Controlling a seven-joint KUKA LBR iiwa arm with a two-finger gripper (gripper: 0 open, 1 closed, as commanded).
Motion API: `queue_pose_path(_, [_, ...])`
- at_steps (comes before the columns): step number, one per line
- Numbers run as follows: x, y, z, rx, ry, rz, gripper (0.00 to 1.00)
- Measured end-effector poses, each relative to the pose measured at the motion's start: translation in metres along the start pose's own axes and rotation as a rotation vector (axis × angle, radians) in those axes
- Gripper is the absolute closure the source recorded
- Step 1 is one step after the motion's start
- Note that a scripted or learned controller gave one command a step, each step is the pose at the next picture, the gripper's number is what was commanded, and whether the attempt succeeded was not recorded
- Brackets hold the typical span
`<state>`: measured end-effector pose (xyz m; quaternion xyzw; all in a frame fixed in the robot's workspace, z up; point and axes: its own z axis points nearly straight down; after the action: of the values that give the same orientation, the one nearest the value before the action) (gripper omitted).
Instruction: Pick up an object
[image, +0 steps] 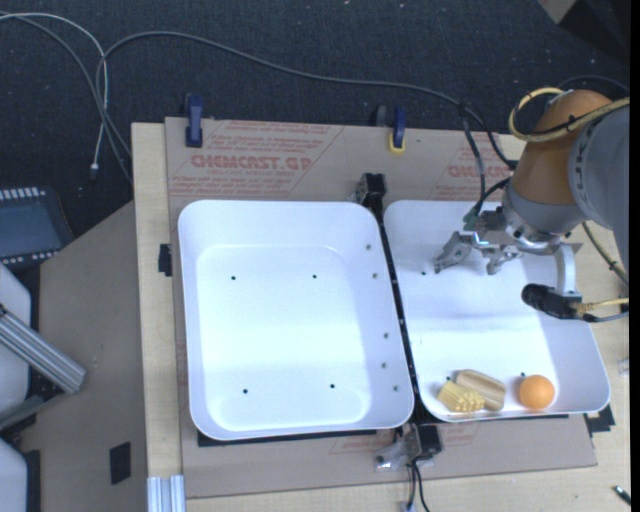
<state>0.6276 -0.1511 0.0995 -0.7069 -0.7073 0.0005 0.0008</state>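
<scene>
I count two white bins (290, 225) on my bench, and three small things in the right-hand one: one orange ball (537, 391), one tan bread-like roll (482, 382) and one yellow corn-like piece (460, 399), plus two blue clamps (193, 119).

The bench (150, 300) bears 2 white bins, left bin (290, 320) and right bin (480, 320), touching side by side.

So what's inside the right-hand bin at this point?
Near the front edge of the right bin lie a corn cob, a tan bread-like roll touching it, and an orange ball. The gripper hangs over the back; the arm hides that corner.
</scene>
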Motion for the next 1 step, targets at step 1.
queue_pose_path(1, [0.0, 0.0009, -0.0128, -0.004, 0.0, 0.0, 1.0])
